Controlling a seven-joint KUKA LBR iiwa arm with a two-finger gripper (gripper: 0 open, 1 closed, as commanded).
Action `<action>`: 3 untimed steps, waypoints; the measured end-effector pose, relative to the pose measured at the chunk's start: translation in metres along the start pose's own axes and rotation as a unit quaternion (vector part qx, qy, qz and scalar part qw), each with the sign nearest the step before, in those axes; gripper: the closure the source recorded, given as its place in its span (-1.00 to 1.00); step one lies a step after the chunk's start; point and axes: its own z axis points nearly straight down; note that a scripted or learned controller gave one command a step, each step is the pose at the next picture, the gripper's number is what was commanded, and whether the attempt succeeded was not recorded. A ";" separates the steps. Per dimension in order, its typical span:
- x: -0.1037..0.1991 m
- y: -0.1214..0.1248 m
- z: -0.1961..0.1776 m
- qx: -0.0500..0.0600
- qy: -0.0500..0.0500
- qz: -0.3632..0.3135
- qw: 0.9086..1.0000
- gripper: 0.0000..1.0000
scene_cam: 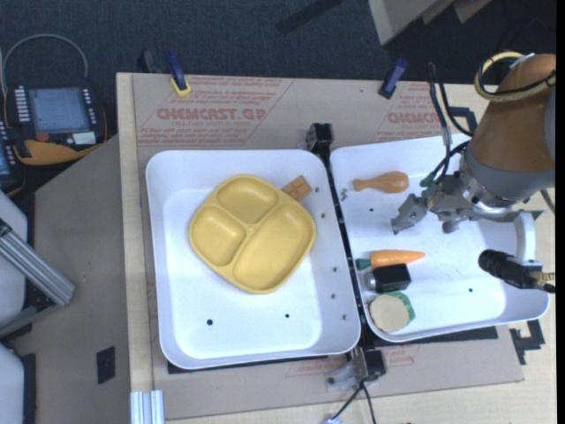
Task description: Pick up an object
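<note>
The right bin (459,312) holds several small things. A tan drumstick-shaped toy (381,183) lies near its far left. An orange carrot (397,258) lies at the left side, with a small black block (391,278) just in front of it. A round tan-and-green piece (391,311) sits at the front left corner. My gripper (430,220) hangs over the middle of this bin, right of the drumstick and above the carrot. It is open, and nothing is between its grey fingers (405,220).
The left bin (177,263) holds a yellow divided plate (252,232), and a small brown block (297,186) peeks out at the plate's far right edge. A black divider (340,237) with clamps runs between the bins. The arm (516,140) covers the right bin's far right side.
</note>
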 end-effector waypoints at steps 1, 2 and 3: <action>0.000 0.003 -0.006 -0.006 -0.001 -0.001 1.000 -1.00; -0.005 0.006 0.053 -0.006 -0.001 -0.001 1.000 -1.00; -0.006 0.008 0.102 -0.007 -0.002 -0.001 1.000 -1.00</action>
